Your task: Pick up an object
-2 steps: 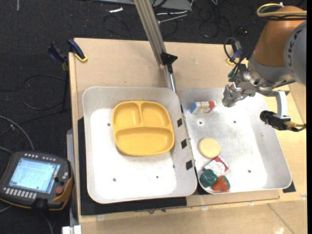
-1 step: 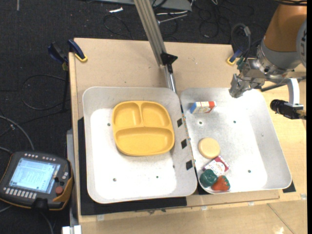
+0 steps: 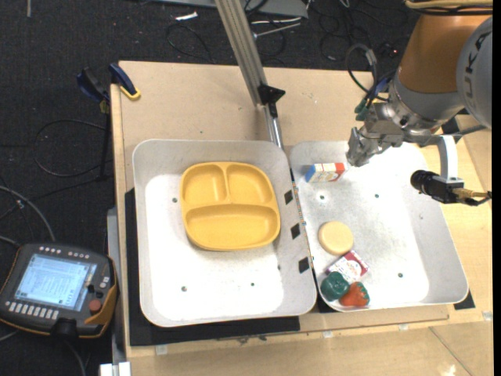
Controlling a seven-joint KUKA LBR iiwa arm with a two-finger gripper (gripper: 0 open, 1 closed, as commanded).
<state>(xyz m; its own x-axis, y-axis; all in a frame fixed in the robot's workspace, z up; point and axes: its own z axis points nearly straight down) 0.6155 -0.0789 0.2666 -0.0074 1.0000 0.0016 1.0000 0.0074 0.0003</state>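
A grey arm with an orange band reaches in from the right, its gripper (image 3: pixel 362 153) poised over the back left part of the right bin (image 3: pixel 407 233); the fingertips are too dark and small to tell whether they are spread or pressed together, and nothing can be seen between them. Largest of the loose things is a yellow divided plate (image 3: pixel 230 206) with three compartments, lying flat near the middle of the left bin (image 3: pixel 156 233), well apart from the gripper; the right bin holds the smaller items. A small white carton (image 3: pixel 325 171) with blue and red ends lies on its side just beside and left of the gripper, near the bin's back left corner; a round pale yellow disc (image 3: pixel 336 237) lies flat nearer the front; in the front left corner sit a red-and-white packet (image 3: pixel 349 268), a green piece (image 3: pixel 335 286) and a red piece (image 3: pixel 357 294), clustered and touching. A handheld control pendant (image 3: pixel 55 284) rests off the bench at lower left.
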